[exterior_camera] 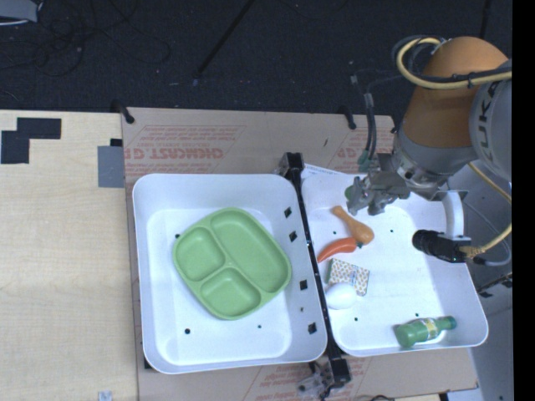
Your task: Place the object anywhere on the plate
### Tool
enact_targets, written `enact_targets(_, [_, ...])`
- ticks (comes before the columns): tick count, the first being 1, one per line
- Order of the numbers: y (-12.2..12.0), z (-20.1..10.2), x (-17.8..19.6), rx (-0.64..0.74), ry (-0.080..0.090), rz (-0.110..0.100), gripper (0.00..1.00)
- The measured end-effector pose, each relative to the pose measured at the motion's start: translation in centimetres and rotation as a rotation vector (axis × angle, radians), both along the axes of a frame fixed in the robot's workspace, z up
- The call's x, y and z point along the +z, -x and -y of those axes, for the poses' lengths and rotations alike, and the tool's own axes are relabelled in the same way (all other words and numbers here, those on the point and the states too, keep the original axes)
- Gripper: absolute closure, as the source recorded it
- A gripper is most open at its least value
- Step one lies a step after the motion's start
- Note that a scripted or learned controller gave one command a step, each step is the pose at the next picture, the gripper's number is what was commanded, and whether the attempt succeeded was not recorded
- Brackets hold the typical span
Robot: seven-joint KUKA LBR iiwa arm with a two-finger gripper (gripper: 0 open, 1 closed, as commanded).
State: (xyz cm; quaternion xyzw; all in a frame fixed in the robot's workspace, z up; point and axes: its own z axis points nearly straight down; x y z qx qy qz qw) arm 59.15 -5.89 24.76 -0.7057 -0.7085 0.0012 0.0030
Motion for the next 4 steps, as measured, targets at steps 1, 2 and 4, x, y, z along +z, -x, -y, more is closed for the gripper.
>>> enact_targets(1, [1.2, -5.6, -0.9, 0.001, 0.000, 0.000, 1.00])
enact_targets(2, [2.2, -10.5, -1.2, 0.001, 0.001, 0.000, 1.00])
enact_targets(4, [4.6, -15.2, -2.4, -0.003, 0.003, 0.001, 0.00])
